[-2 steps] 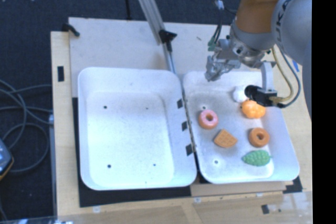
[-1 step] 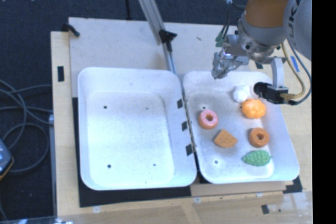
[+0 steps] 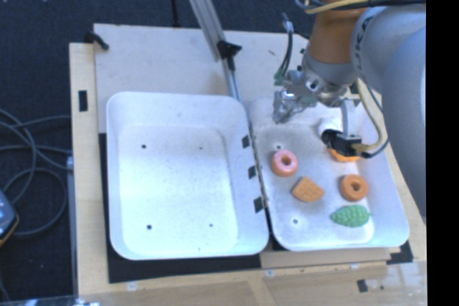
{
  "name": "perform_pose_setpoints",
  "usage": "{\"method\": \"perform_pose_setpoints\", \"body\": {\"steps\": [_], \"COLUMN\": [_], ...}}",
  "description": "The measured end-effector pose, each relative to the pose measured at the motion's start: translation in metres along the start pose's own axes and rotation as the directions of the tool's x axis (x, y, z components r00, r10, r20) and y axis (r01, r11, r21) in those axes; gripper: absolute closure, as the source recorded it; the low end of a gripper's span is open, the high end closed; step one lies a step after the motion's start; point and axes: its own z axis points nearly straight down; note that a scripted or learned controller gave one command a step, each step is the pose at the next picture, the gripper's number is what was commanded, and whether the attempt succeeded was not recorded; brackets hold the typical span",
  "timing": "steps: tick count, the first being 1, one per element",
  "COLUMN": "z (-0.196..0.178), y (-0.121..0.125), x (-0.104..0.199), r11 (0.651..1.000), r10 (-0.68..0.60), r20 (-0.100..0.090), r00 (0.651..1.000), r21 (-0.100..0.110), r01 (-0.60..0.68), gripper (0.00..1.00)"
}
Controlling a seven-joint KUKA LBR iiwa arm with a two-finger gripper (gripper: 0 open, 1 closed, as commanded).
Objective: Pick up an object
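In the right bin (image 3: 391, 226) lie a pink ring-shaped doughnut (image 3: 285, 163), an orange wedge-shaped piece (image 3: 307, 190), an orange ring (image 3: 353, 187) and a green bumpy piece (image 3: 350, 216). Another orange piece (image 3: 346, 155) shows at the bin's right side, partly hidden by the robot's parts. My gripper (image 3: 284, 111) hangs over the far left corner of the right bin, well above and behind the pink doughnut. Nothing can be seen in its grasp.
The left bin (image 3: 179, 175) stands beside the right one, and their walls meet near a row of black clips (image 3: 252, 172). A slanted metal rail (image 3: 204, 11) runs from the top of the view down to the bins' far edge, close to the gripper's left.
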Motion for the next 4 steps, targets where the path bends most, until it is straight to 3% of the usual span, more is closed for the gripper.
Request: {"method": "perform_pose_setpoints", "body": {"steps": [1,2,3,4], "z": [-0.103,-0.054,0.002,-0.134], "y": [-0.022,0.001,-0.001,-0.041], "x": [0.037,-0.014,0.031,0.085], "r11": [1.000,1.000,1.000,1.000], "r10": [-0.004,0.003,-0.003,-0.005], "r20": [-0.002,0.001,-0.001,-0.003], "r00": [1.000,1.000,1.000,1.000], "r21": [-0.017,-0.005,-0.005,-0.019], "r01": [0.004,-0.003,0.003,0.005], "gripper": [1.00,1.00,1.00,1.00]}}
